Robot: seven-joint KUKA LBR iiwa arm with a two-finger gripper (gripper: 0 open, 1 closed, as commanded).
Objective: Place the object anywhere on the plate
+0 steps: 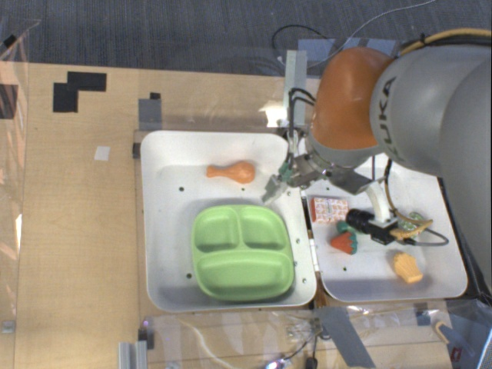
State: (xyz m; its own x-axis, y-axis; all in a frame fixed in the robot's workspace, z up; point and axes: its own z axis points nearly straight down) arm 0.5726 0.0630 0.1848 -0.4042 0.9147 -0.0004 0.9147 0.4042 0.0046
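1. Seemingly, the arm is at the reach step. It comes in from the right across the right bin, and its wrist hangs over the seam between the two bins.
2. Around it, the surface is pale wood with black L-shaped marks near its far left corner. Beyond its far edge lies dark grey carpet.
3. Next, the left bin holds both things that matter, and most of its floor is bare white.
4. Low in that bin sits the plate, green with three compartments, flat and with nothing on it. Any compartment will do as a target.
5. Near the bin's far wall lies the drumstick, orange and on its side, apart from the plate. I judge it to be the object, since it is the loose thing nearest the gripper.
6. The right bin has a patterned card, a red piece and a yellow piece, all well apart from the plate.
7. Smallest, the gripper hovers by the left bin's right wall, between drumstick and plate and tilted down-left. I cannot tell whether it is apart or together, and nothing shows in it.
8. The next move calls for a shift left over the drumstick, a descent and a grasp across its narrow end, then a short carry toward the plate.
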